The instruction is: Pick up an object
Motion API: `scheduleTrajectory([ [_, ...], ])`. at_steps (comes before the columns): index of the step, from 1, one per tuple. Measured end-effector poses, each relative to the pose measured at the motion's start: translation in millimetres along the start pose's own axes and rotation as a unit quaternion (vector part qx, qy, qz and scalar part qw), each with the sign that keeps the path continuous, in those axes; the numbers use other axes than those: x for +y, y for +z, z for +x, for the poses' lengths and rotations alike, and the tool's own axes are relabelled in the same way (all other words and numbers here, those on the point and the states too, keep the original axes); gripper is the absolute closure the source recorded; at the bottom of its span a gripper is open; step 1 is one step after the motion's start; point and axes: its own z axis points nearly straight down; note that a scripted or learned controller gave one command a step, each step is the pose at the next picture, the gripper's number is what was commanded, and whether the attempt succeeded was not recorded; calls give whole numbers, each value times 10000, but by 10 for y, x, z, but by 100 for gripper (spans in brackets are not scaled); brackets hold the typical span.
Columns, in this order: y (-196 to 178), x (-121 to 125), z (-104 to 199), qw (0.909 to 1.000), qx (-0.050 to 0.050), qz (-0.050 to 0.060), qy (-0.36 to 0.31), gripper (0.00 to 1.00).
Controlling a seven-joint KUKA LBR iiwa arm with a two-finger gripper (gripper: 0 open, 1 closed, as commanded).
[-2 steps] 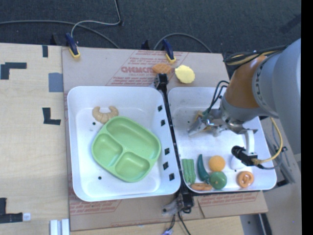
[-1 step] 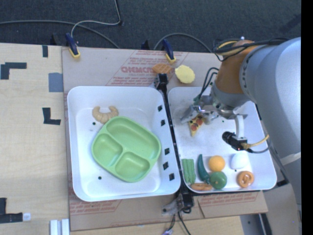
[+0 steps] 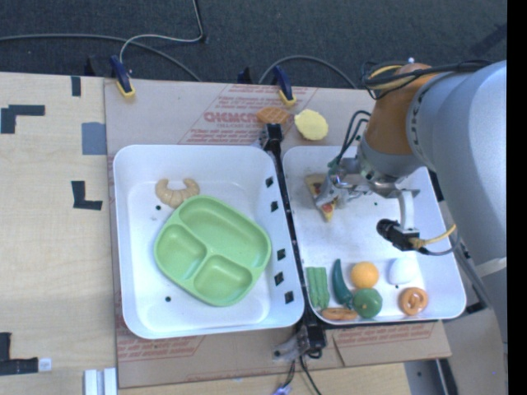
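My gripper (image 3: 333, 191) hangs low in the upper left part of the right bin (image 3: 370, 229), under the grey arm with its orange band (image 3: 395, 118). A small tan, red and yellow toy food piece (image 3: 321, 199) lies right at the gripper's tip, partly hidden by it. I cannot tell whether the piece is in its grasp. Along the bin's front edge lie a green bean pod (image 3: 317, 285), a dark green pepper (image 3: 340, 280), an orange ball (image 3: 365, 274), a white egg (image 3: 403, 270), a donut (image 3: 412, 300) and a carrot (image 3: 338, 312).
The left bin (image 3: 136, 175) bears a green divided plate (image 3: 212, 250) and a croissant (image 3: 177, 191). A yellow toy (image 3: 311, 124) and a waffle-like piece (image 3: 273, 115) rest on the cardboard behind the bins. A black cable plug (image 3: 398, 234) hangs over the right bin.
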Motion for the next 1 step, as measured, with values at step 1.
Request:
scheduleTrajectory([
  [1,-886,-132,698,10000,11,17,3,100],
])
